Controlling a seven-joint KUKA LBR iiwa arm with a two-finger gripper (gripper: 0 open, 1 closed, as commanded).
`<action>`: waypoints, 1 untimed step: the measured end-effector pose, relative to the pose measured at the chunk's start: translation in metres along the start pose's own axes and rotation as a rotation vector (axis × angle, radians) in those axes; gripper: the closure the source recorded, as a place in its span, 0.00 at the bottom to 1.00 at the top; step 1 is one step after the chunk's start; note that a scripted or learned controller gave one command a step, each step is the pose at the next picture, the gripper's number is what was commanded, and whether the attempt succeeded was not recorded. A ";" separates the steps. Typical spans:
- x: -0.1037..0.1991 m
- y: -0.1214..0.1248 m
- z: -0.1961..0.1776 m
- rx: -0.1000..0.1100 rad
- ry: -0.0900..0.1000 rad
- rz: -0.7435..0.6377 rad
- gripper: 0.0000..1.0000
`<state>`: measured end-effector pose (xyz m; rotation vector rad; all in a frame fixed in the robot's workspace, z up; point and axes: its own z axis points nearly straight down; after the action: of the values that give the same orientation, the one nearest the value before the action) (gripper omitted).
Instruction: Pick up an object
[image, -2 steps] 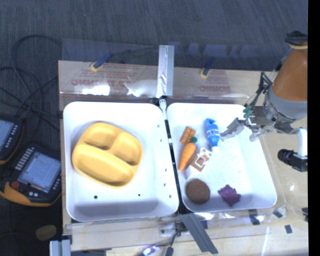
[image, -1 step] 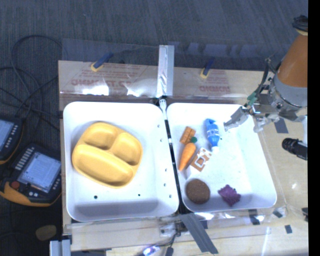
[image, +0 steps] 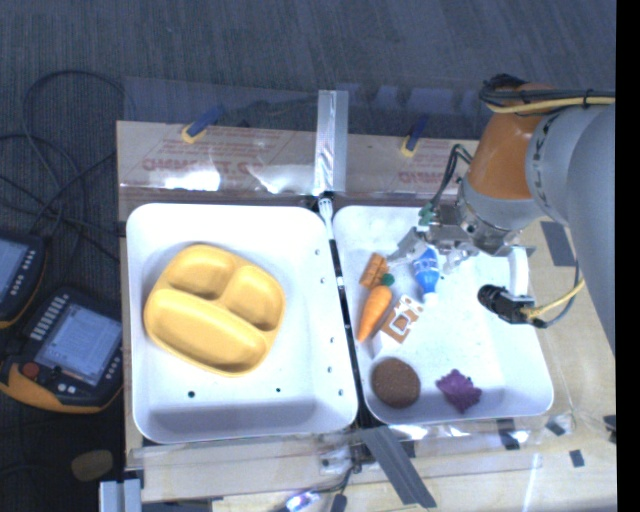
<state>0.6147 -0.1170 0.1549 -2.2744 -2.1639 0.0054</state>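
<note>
My gripper (image: 433, 250) hangs over the far part of the right bin (image: 520, 385), open, its fingers spread to either side of a small blue object (image: 427, 273) lying just below it. Nothing is held between the fingers. To the left of the blue object lie an orange carrot (image: 373, 306) and a smaller orange piece (image: 373, 268). A small white and orange box (image: 404, 320) rests beside the carrot. Near the bin's front lie a brown round disc (image: 396, 382) and a purple lump (image: 459, 390).
The left bin (image: 150, 400) holds a large yellow bread-shaped object (image: 213, 305). A divider ridge (image: 340, 300) separates the two bins. A black cable connector (image: 503, 301) hangs off the arm over the right bin's right side. A pendant (image: 60, 345) lies off the bench at left.
</note>
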 end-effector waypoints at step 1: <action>0.038 0.017 -0.051 -0.003 0.001 -0.042 0.00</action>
<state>0.6334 -0.0795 0.2055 -2.2292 -2.2125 0.0017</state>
